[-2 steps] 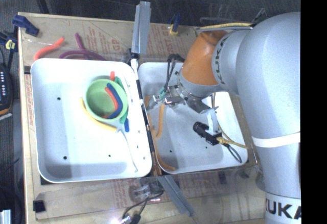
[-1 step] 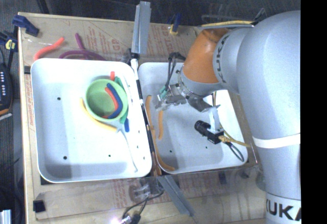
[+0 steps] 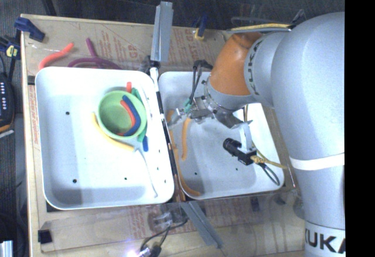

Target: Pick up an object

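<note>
Along the bottom edge of the camera view, the wooden bench [image 3: 117, 220] carries a grey metal bar [image 3: 202, 226] and some cabling below the bins. Just above, the left white bin [image 3: 64, 185] holds a green bowl [image 3: 117, 112] with red, blue and yellow curved pieces stacked in and around it, sitting toward the bin's upper middle. Right white bin [image 3: 217, 182] touches the left one along a shared edge; an orange curved strip [image 3: 184, 139] lies near its left wall, apart from the bowl. The gripper [image 3: 190, 110] hangs over the upper left part of the right bin, close above the top of the orange strip; finger state cannot be told from here, and nothing is visibly held. A black fitting with a cable [image 3: 240, 150] hangs off the wrist over the bin's middle. The grey arm [image 3: 304, 92] with its orange band [image 3: 234, 68] covers the bin's right side. Farther back, an orange-handled tool [image 3: 55, 55] and a purple loop [image 3: 94, 61] lie on the bench behind the left bin, with blue clamps [image 3: 28, 27] at the far corner.
</note>
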Available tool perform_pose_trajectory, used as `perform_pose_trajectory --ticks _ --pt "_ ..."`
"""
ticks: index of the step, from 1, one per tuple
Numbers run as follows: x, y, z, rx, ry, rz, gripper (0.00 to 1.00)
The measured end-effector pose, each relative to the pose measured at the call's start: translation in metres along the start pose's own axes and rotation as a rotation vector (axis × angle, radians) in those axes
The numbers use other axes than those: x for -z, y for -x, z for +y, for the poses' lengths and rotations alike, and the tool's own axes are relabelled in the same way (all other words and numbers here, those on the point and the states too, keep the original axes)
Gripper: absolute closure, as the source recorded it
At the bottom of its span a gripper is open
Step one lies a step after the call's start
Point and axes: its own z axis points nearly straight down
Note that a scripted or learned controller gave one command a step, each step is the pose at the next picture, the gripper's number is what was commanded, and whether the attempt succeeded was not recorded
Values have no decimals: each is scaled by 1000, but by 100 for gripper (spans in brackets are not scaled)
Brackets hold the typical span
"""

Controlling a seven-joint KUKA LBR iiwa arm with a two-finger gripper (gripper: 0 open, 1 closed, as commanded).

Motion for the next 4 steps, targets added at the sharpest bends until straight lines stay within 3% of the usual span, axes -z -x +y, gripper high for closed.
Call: perform_pose_trajectory --ticks 1,2,3,4 --pt "10 0 0 6 -2 -3 100" --pt "10 0 0 7 -2 -3 0" --pt "-14 2 19 -170 -4 5 0" --pt "-3 1 20 -166 -2 9 100"
